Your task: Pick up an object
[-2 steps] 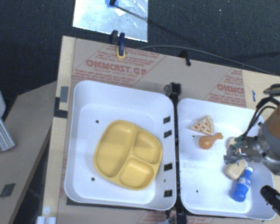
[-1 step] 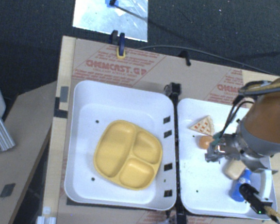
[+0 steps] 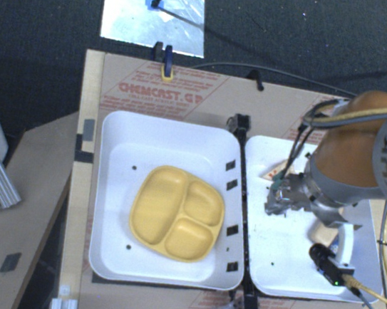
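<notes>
A yellow plate (image 3: 177,213) with three compartments lies flat in the middle of the left bin (image 3: 122,147). My gripper (image 3: 280,199) hangs low over the left part of the right bin (image 3: 284,272), reaching in from the right under the grey and orange arm (image 3: 355,156). Just above the gripper, a small tan object (image 3: 275,174) peeks out near the bin's back left; the arm hides most of it. I see nothing held in the gripper.
A black divider with clips (image 3: 239,193) runs between the two bins. A black and white fitting (image 3: 332,261) with a yellow cable sits at the right bin's front right. Cables trail over the bench's back edge.
</notes>
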